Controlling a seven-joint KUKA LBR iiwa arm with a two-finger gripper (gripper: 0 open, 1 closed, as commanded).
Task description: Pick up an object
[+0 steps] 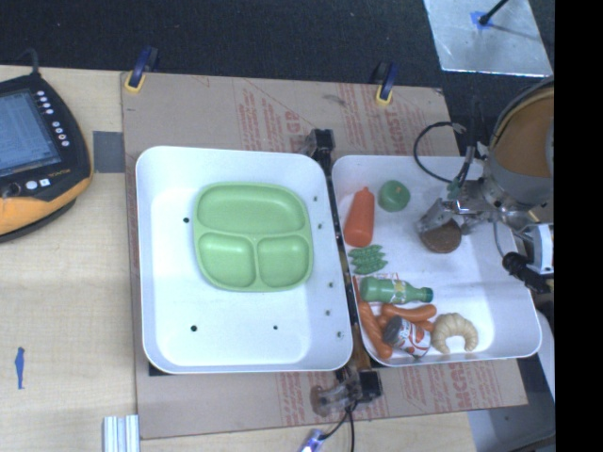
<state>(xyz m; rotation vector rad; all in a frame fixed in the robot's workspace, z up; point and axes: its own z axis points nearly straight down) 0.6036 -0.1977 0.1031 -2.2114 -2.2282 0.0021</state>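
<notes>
Camera view: the hand (450,217) is low in the right bin (499,337), just above a brown round object (441,239) (touching it, apparently); whether it is apart or together, I cannot tell. A green ball (394,195) lies left of the brown object.

Orange teach pendant (33,163), blue clamps (141,67), cardboard sheet (264,111)
</notes>
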